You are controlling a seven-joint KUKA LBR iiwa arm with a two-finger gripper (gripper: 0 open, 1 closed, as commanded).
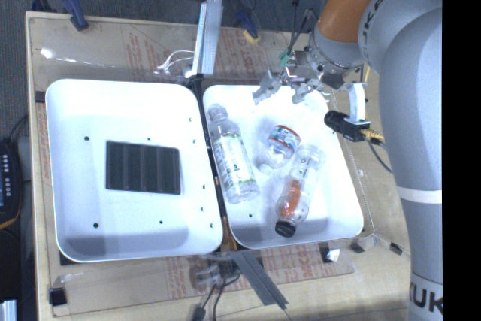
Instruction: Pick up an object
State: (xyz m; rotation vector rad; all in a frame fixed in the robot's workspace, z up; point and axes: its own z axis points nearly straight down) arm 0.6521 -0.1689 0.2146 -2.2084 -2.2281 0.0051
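Right now the claw [284, 86] hangs over the far edge of the right bin [347, 195], fingers [265, 89] spread apart w/ nothing between them. Its arm [409, 86] comes in from the right, orange band just above the wrist. All three objects lie in the right bin, on the near side of the claw. Closest is a small clear cup-like container [278, 146] w/ a red and blue label, just below the claw, not touching it. Next to that, a bit further toward the near rim, a slim clear bottle [294, 194] w/ reddish contents and a black cap, lying tilted, cap end toward the near edge. Off to the claw's left and below, a bigger clear bottle [230, 156] w/ green-white label lies along the bin's left wall. Further left of the claw, well apart, is the left bin [75, 184], w/ a dark ribbed rectangle [143, 168] flat in its middle. Both bins sit on the table [113, 41].
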